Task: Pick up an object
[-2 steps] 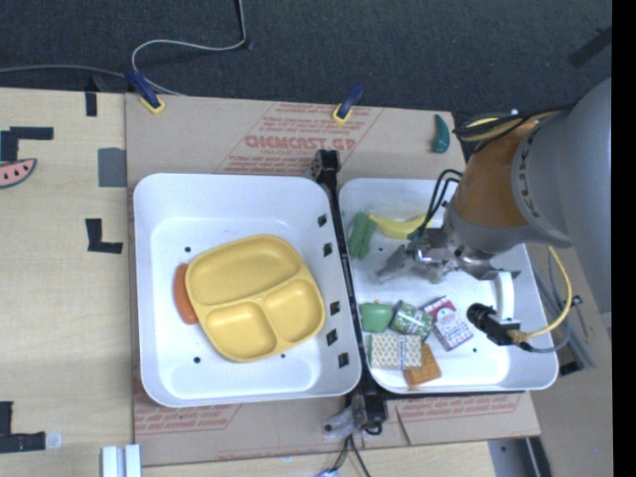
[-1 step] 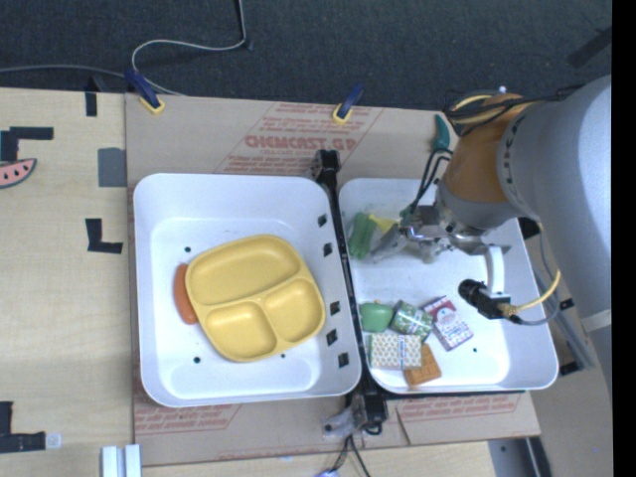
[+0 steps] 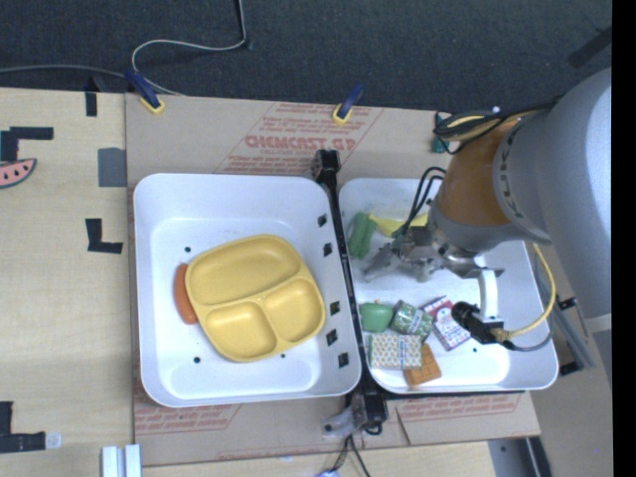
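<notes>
The arm (image 3: pixel 517 182) reaches in from the right and bends down over the right bin (image 3: pixel 532 366), its orange band just above the wrist. The end effector (image 3: pixel 393 256) sits low in the far left part of that bin, among the things there; whether its fingers are apart or together I cannot tell, since the metal parts blur into the clutter.

Just left of it a dark green object (image 3: pixel 360 235) lies against the bin's left wall, with a bit of yellow (image 3: pixel 390 225) beside it, possibly a banana. Nearer the camera lie a light green rounded piece (image 3: pixel 376 316), a small green can (image 3: pixel 407 318), a patterned packet (image 3: pixel 388 350), an orange-brown cracker-like square (image 3: pixel 423 370) and a small purple-and-white box (image 3: pixel 449 332) (these all crowd the near left corner, touching or nearly so).

The left bin (image 3: pixel 159 217) holds a yellow divided tray (image 3: pixel 254 296), tilted askew, with an orange-red object (image 3: pixel 184 294) tucked under its left edge. Both bins rest on a cardboard sheet (image 3: pixel 288 142) on the worktop (image 3: pixel 60 266).
</notes>
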